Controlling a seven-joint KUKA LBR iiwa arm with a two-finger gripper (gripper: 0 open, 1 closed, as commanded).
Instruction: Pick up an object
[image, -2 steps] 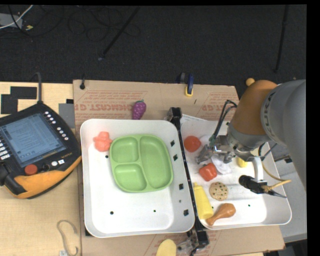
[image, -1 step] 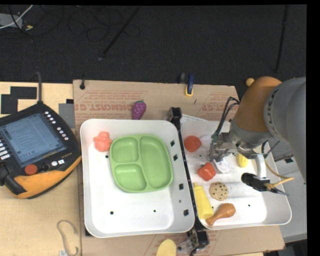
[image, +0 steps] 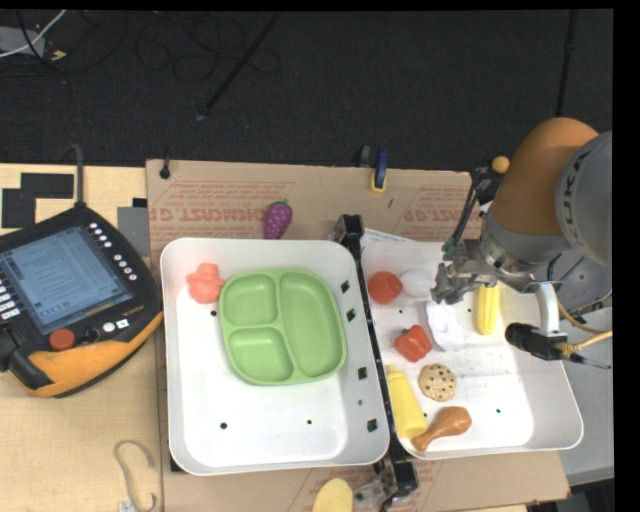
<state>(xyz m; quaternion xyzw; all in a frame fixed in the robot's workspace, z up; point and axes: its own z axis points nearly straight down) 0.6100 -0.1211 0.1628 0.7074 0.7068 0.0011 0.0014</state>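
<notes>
Nearest my camera, a yellow lump (image: 333, 494) lies on the desk (image: 90, 430) just outside the bins' front edge. Behind it, the left bin (image: 260, 430) holds a green divided tray (image: 282, 327) with nothing in its compartments, and a pink toy (image: 204, 283) sits at the tray's back-left corner.

The right bin (image: 530, 420) is the busy one: a drumstick (image: 443, 426) and a yellow bottle (image: 405, 398) at the front, a cookie (image: 437, 381) just behind them, a red pepper (image: 413, 343), a tomato (image: 385, 287) and a corn cob (image: 486, 306).

The end effector (image: 452, 284) hangs over the back of this bin, above a white object (image: 445, 325). I cannot tell how it is set, and I see nothing held in it. The corn lies just to its right, long axis running front to back; I judge it or the white piece the likeliest pick. The tomato lies to its left, the pepper nearer the front.

A purple grape toy (image: 278, 218) rests on the cardboard (image: 320, 200) behind the bins, and a pendant (image: 70, 290) sits far left.
</notes>
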